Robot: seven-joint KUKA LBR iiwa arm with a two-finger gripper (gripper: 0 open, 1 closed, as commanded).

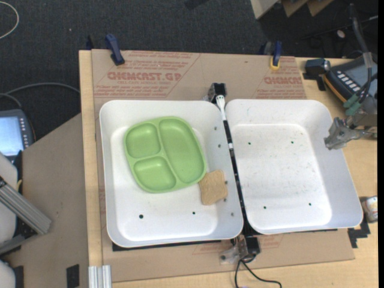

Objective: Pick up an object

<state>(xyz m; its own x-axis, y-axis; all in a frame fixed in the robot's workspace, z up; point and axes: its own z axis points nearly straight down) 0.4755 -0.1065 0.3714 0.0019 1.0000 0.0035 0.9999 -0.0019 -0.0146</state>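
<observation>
At the right bin's (336, 179) far edge sits the claw (337, 134), its spread impossible to tell; the green tray (165, 155) and tan sponge (212, 187) lie touching in the left bin (114, 209). Judged risk: the tray's flat rim slips a pinch. Board (144, 74) reads "CHEMCAST"

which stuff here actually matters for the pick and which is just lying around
For the job:
- green divided plate, in the left bin
- tan sponge-like piece, touching the plate's lower right edge
- claw, at the right bin's right rim

Just lying about:
- blue clamp
- yellow-tipped clamp
- cardboard sheet under the bins
</observation>
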